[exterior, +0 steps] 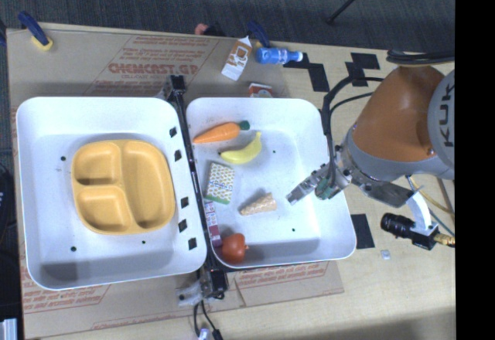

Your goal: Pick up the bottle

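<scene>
A small blue bottle (pixel 275 56) lies on its side on the bench, just beyond the far edge of the right bin (pixel 309 116). My gripper (pixel 303 192) is over the right part of that bin, angled down to the left. It is far from the bottle, with a pale wedge of food (pixel 257 205) a short way to its left and apart from it. The grey arm with its orange band (pixel 394 126) comes in from the right.
The right bin also holds a carrot (pixel 217 132), a banana (pixel 242 150), a patterned packet (pixel 220 181) and a red fruit (pixel 233 247). A yellow divided plate (pixel 124 184) lies in the left bin. A small carton (pixel 237 59) lies near the bottle.
</scene>
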Robot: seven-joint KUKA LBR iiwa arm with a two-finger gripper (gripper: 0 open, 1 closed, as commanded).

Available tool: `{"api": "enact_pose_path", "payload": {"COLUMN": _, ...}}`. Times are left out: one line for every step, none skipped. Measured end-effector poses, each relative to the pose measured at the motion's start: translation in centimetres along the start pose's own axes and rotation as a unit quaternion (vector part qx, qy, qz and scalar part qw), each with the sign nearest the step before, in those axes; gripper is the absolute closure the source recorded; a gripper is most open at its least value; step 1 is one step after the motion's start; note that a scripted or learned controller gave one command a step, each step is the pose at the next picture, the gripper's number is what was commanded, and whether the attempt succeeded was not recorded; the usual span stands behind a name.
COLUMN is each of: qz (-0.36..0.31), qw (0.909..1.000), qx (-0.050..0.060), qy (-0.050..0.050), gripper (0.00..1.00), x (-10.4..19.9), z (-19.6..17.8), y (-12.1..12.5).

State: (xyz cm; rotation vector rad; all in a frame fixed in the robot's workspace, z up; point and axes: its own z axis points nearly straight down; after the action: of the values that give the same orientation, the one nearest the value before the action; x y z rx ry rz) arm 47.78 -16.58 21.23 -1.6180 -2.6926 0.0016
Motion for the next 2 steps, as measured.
{"api": "enact_pose_path", "payload": {"qz": -0.238, "qw": 0.9713, "qx": 0.0, "qy": -0.001, "gripper": 1.0, "x": -4.9, "z": -4.8, "y": 0.0}}
{"api": "enact_pose_path", "payload": {"qz": -0.283, "qw": 0.9592, "qx": 0.0, "qy": 0.001, "gripper": 1.0, "x": -3.9, "z": 3.0, "y": -2.2}}
